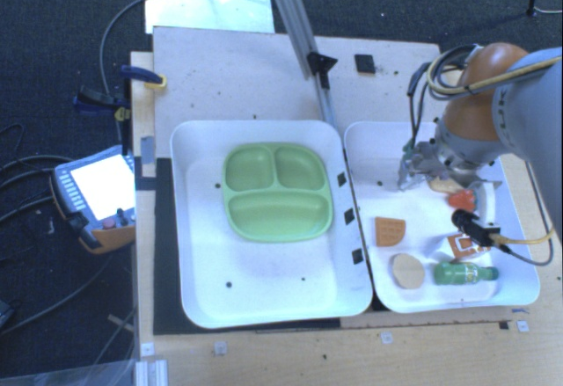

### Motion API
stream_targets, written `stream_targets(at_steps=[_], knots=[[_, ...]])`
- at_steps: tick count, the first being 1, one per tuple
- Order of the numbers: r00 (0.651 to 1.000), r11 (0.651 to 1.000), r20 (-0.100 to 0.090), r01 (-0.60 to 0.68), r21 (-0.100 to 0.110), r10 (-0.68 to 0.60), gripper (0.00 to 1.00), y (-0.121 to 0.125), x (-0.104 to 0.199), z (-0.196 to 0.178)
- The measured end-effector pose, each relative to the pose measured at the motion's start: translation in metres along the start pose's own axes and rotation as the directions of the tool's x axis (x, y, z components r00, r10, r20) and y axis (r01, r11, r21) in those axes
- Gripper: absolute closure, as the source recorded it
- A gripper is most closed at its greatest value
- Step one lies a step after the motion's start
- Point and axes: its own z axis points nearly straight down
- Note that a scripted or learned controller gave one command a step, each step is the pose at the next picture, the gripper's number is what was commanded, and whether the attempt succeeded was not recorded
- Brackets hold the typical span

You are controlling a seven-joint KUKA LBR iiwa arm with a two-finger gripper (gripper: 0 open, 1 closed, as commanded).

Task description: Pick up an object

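Nearest the camera, the front edge of the table (264,349) is seen, a pale wooden surface carrying two shallow white bins side by side. A green divided plate (277,193) is held in the left bin (202,270). In the right bin (519,287), a green bottle (463,273) is laid on its side near the front wall, with a round tan disc (407,270) just beside it and an orange wedge (390,230) behind that. A small reddish piece (463,198) is seen close under the arm. Dark carpet, cables and a handheld pendant (95,195) are found around the table. The claw (415,171) is lowered over the back of the right bin; how far it is opened cannot be told, and nothing is seen in it.
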Motion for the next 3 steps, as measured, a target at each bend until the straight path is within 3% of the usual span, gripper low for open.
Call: stream_targets(at_steps=[3], knots=[[1.0, 1.0, -0.002, 0.005, 0.003, -0.005, 1.0, 0.011, 0.008, -0.136]])
